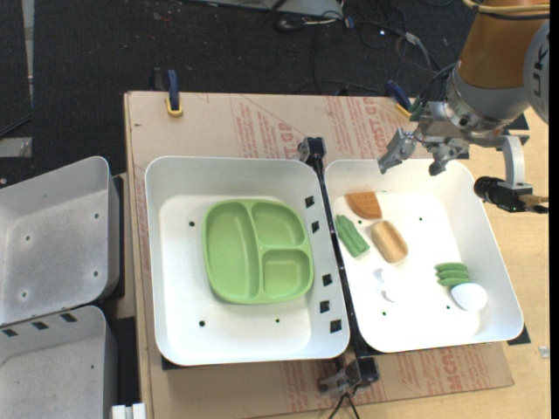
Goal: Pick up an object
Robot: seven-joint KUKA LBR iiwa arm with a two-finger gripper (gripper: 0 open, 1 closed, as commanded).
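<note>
**Hand high over right bin, nothing picked yet**

Hand [417,153] hangs above the far rim of the right bin [498,260], fingers spread apart, nothing between them. Candidates lie in that bin: orange piece [364,204], green bean [353,235] and tan roll [389,241] close together near the divider; green slices [452,274] touching a white egg [469,297] toward the near right. Left bin [166,234] holds a green divided plate [258,251]. Risks, judged: descent between clustered items could nudge neighbours or pinch two; bean sits close to the bin wall, finger may strike it; rounded egg likely slips; flat slices hard to get under.
</note>
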